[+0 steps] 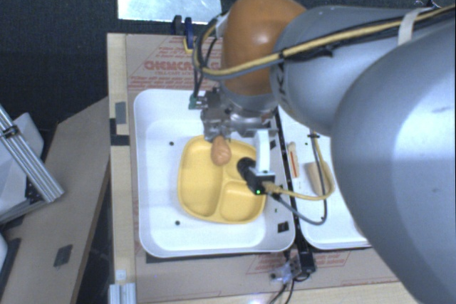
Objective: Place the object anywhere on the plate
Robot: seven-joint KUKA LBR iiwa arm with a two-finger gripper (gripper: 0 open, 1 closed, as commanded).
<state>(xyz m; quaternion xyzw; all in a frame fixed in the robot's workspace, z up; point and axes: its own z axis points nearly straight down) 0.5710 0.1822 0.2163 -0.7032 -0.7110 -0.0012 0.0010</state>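
A yellow divided plate (214, 190) lies in the left white bin (160, 224). My gripper (222, 142) hangs over the plate's far rim, reaching down from the orange-banded wrist. A small tan-brown oval object (221, 152) pokes out from between its fingers, just above the plate's upper compartment. The gripper is shut on this object. The large grey arm hides the upper right of the scene.
The right bin (335, 238) holds a pale wooden stick-like item (318, 174) and a thin reddish rod (291, 156). A black cable with a green light (255, 189) trails from the gripper over the plate's right edge. Cardboard lies under the bins.
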